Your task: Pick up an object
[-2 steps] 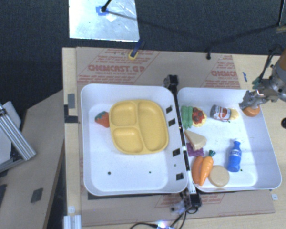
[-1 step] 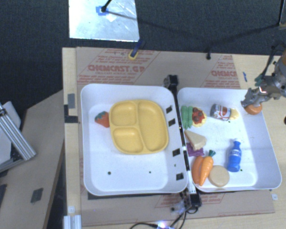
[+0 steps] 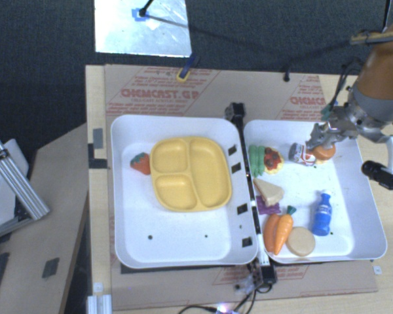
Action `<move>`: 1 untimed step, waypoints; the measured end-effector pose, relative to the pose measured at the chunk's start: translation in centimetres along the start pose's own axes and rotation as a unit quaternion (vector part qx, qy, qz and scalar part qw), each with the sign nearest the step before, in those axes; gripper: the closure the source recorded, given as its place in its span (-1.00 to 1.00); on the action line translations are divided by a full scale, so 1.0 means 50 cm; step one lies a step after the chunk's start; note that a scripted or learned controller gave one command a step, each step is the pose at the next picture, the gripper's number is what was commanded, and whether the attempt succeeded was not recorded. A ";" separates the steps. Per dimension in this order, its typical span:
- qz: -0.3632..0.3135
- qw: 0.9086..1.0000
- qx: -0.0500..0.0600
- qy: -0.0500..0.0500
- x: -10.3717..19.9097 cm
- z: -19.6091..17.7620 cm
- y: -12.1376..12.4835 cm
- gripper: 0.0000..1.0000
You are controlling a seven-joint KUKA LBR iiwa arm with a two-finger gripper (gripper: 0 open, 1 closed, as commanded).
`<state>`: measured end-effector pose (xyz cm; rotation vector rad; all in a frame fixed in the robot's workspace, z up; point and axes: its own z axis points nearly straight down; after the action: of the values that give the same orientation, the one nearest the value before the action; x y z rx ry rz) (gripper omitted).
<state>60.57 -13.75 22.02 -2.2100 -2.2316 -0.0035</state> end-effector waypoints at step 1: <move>0.001 1.000 0.001 0.000 0.101 0.016 -0.015 1.00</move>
<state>59.79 -8.69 21.24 -2.2106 -2.2297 -0.0020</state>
